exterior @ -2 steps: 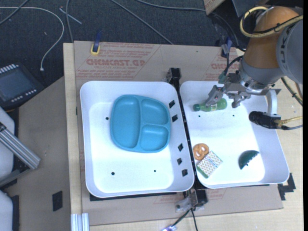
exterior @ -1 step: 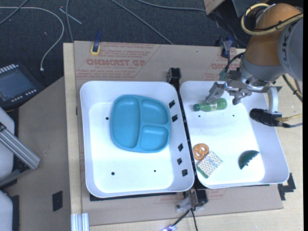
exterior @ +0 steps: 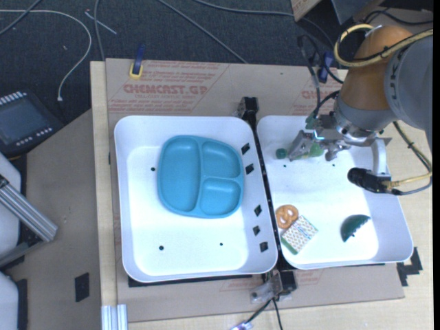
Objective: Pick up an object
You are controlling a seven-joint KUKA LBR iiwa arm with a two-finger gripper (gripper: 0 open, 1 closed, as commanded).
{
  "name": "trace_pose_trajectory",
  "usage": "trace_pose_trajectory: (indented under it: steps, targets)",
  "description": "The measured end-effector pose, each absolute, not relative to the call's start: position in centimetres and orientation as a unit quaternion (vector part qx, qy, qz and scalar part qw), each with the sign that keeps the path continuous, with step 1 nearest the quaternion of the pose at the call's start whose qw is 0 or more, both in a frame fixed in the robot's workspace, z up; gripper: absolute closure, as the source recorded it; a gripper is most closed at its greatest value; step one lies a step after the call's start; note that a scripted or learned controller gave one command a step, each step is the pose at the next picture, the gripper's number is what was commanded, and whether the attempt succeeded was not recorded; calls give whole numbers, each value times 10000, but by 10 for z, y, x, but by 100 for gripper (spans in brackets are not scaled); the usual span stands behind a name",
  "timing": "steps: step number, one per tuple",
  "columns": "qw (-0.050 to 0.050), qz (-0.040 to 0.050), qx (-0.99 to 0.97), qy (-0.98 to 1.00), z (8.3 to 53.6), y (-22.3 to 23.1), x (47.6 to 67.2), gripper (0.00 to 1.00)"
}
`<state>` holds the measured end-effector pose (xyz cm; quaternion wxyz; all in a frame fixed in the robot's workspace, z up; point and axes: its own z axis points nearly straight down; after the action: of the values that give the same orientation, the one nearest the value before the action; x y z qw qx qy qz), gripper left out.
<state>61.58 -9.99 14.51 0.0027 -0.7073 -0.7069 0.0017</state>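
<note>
Two white bins are seen; the claw [exterior: 302,148] hangs over the right bin [exterior: 385,249], its opening indiscernible; a grasp may miss.

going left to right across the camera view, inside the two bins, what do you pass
blue divided plate → pretzel → patterned packet → dark green piece

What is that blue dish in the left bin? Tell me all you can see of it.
The blue dish is a light blue divided plate, plastic by its look, with rounded corners and three compartments: one long section on the left, two smaller ones on the right. It lies flat, slightly turned, in the middle of the left bin. Nothing rests in it.
</note>
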Motion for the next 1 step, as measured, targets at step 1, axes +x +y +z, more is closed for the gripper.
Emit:
trace_pose_trajectory:
  steps: [1]
  targets:
    - [26,15,-7072,-7070,99,-106,620,0]
